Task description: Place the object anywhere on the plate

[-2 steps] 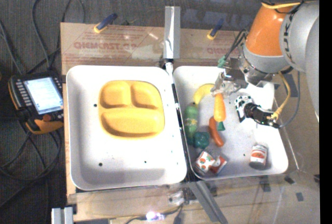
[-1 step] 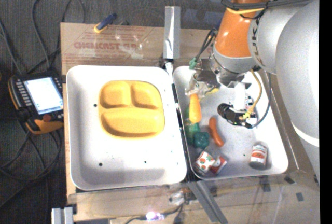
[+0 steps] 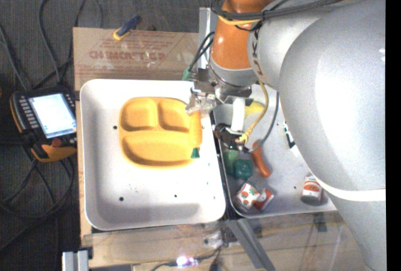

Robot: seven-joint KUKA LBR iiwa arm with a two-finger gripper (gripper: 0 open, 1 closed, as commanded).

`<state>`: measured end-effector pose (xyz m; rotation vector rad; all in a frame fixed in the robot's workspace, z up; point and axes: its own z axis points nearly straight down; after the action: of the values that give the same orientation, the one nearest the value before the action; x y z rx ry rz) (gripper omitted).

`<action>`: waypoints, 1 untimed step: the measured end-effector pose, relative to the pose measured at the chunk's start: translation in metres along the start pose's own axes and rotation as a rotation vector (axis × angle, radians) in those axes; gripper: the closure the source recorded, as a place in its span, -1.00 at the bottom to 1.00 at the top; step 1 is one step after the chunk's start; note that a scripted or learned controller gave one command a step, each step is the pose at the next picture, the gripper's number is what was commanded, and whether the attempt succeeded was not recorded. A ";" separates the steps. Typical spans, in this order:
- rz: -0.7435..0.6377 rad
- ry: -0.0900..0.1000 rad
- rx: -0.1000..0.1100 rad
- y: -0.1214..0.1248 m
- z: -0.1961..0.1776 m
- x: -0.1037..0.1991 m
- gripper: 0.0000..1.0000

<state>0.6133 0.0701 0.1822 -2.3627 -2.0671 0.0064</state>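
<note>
Small dark-green object point(image 3: 195, 152), too small to identify, lay against the right rim of the yellow-orange sectioned plastic plate point(image 3: 156, 132), near its lower right corner; whether it rested on the rim or just beside it could not be told. Plate sat flat in the left shallow white bin point(image 3: 106, 201), upper-middle area, with two small compartments along its top and one long compartment below. Gripper point(image 3: 199, 100) hung over the plate's upper right corner, metal parts overlapping the rim; nothing was seen between its fingers, and whether it was released or clenched could not be told. Grey arm with orange band point(image 3: 235, 25) came in from right of the plate, its big grey body covering most of the right white bin point(image 3: 282, 201).

Right of the plate, in that bin: teal-green rounded object point(image 3: 240, 167) just past the divider, orange carrot-shaped item point(image 3: 261, 163) touching or nearly touching it, red-and-white small packet point(image 3: 253, 196) below those, and another red-and-white small item point(image 3: 311, 189) further right near the arm's edge. Yellow cable point(image 3: 255, 120) looped down beside the wrist.

Left of the plate, off the bin: handheld pendant with lit screen point(image 3: 47, 114). Above the plate: brown cardboard sheet point(image 3: 135, 56) with a blue-and-yellow small tool point(image 3: 126, 27) at its top edge.
</note>
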 end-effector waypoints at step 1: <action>0.000 0.000 0.000 0.000 0.000 0.000 -1.00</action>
<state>0.6134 0.0699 0.1824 -2.3633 -2.0672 0.0063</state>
